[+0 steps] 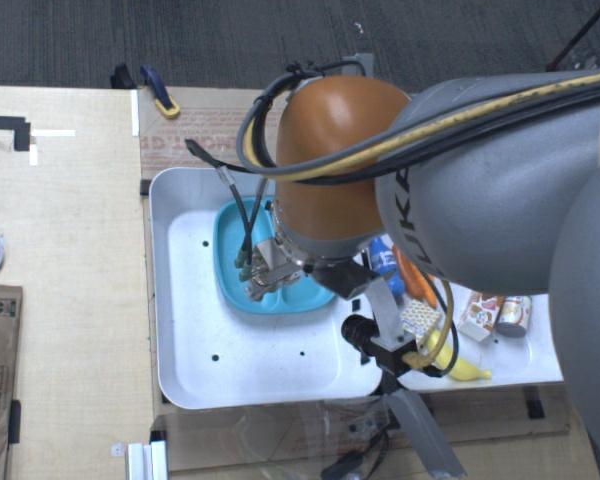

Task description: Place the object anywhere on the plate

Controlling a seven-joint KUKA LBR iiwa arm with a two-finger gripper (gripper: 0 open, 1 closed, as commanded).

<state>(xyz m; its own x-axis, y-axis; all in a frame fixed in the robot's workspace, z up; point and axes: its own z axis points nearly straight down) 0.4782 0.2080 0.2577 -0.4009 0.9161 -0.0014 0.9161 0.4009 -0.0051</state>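
In the camera view, I am hovering my gripper [264, 274] low over the blue plate [228, 253], which is lying in the white bin [195, 353] toward the view's left. My own orange wrist [340, 158] is covering much of the plate and the gripper's tip, so I cannot tell whether the gripper is closed on anything or standing loose.

The risk I am weighing is that I am carrying nothing. If so, letting go here would put nothing on the plate. Being this low, I could also nudge the plate's rim and slide it across the bin.

As for the object, I cannot tell which one is meant. The loose things I am seeing, among them a banana [464, 371] and a small can [514, 314], are lying in the neighbouring bin [525, 366], well apart from my gripper and off the plate.
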